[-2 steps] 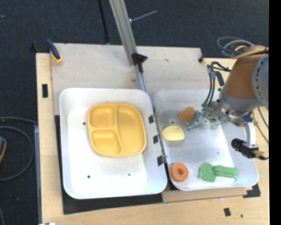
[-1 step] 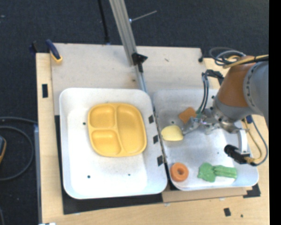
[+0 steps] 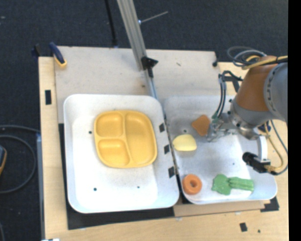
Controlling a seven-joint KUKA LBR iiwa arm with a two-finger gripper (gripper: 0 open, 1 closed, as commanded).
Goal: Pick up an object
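My gripper (image 3: pixel 214 131) is low in the right bin (image 3: pixel 216 195), near its middle, with the arm coming in from the right. A brown-orange lump (image 3: pixel 200 125) lies just left of the gripper, touching it or nearly so. A pale yellow rounded piece (image 3: pixel 184 143) rests a little further left and nearer the front. Near the bin's front edge lie an orange ring (image 3: pixel 192 184) and a green toy (image 3: pixel 232 184). I see nothing lifted off the bin floor.
The left bin (image 3: pixel 80 185) holds a yellow divided plate (image 3: pixel 125 138). A slanted metal post (image 3: pixel 133 26) rises behind the bins. Cables (image 3: pixel 243 56) loop at the back right, beside the arm's orange band (image 3: pixel 256 87).
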